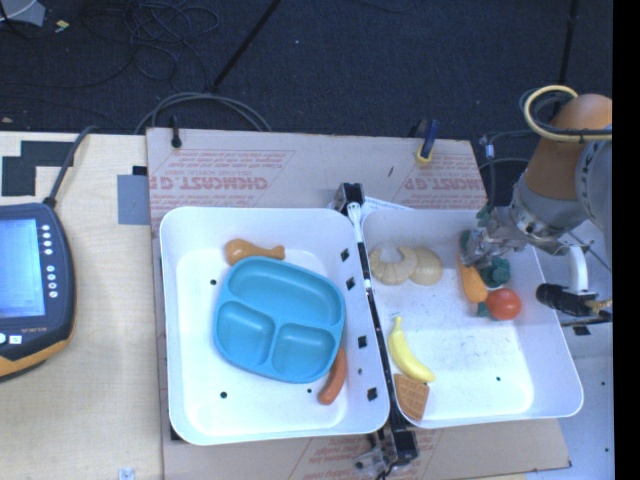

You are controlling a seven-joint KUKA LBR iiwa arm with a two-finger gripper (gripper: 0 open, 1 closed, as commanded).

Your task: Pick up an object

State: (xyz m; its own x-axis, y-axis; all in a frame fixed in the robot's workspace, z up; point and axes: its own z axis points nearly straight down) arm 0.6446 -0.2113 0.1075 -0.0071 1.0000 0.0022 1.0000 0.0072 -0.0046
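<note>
Down in the right bin, over the carrot

Just now my gripper [487,253] hangs low at the far right side of the right bin [560,393], my grey arm [560,183] reaching in from the right with its orange band above the wrist. Directly below my fingers lies a carrot [473,284], and just beside it a tomato [504,304]; something green sits right at my fingertips, too small for me to name. Whether my fingers are spread or closed, or have hold of anything, I cannot tell from this angle.

Further left in the same bin lies a croissant [405,266], near the divider. Toward the near edge rests a banana [409,355], touching a waffle cone [411,396].

Over in the left bin [185,388] sits a blue tray [279,319], with a drumstick [252,252] at its far edge and a sausage [334,377] leaning by its near right corner.
</note>
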